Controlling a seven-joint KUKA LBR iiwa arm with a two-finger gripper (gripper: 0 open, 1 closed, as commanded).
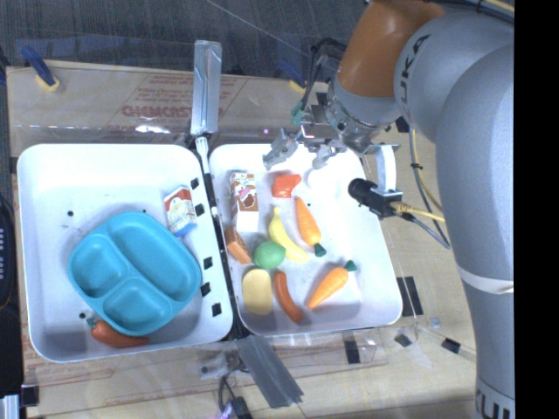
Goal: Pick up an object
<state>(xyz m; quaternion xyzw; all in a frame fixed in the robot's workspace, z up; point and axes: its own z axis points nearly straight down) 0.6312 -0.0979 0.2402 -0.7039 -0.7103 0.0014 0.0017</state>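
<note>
My gripper [300,153] hangs over the far end of the right bin [377,256], open, with nothing between its fingers. Just below it lies a small red toy [286,183]. Further toward the front the bin holds an orange carrot [306,221], a yellow banana [284,236], a green lime [270,254], a pale yellow piece [257,291], a red-orange pepper [286,297] and a second carrot [327,286]. A small printed carton [244,190] lies by the bin's left wall, with a small orange piece [238,250] in front of it.
The left bin [44,199] holds a blue divided tray [134,271], a small carton [180,209] at its far right edge and a red-orange toy [118,334] partly under it. A black cable fitting [371,196] juts over the right bin's far right side.
</note>
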